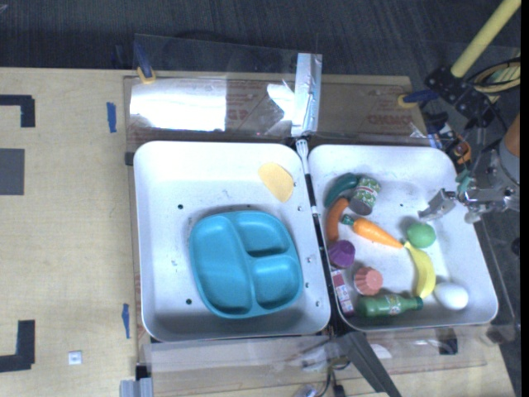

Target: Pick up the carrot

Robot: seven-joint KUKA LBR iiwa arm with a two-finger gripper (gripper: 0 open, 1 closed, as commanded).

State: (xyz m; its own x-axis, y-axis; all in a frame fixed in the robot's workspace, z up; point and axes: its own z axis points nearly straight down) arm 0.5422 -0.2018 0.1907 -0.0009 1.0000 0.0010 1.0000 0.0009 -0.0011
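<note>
Both bins, the left one (157,246) and the right one (430,165), are showing as smooth white plastic, faintly glossy, with a soft sheen along their rims. The blue sectioned tray (245,262) in the left bin is looking like matt moulded plastic. The carrot (374,231) near the middle of the right bin is appearing as smooth orange plastic, and the banana (422,270), the green bottle (388,306) and the white egg (451,294) at that bin's near edge are gleaming like glossy plastic too. The bench (66,222) is reading as pale matt wood. The gripper (440,204) is glinting like bare metal.
</note>
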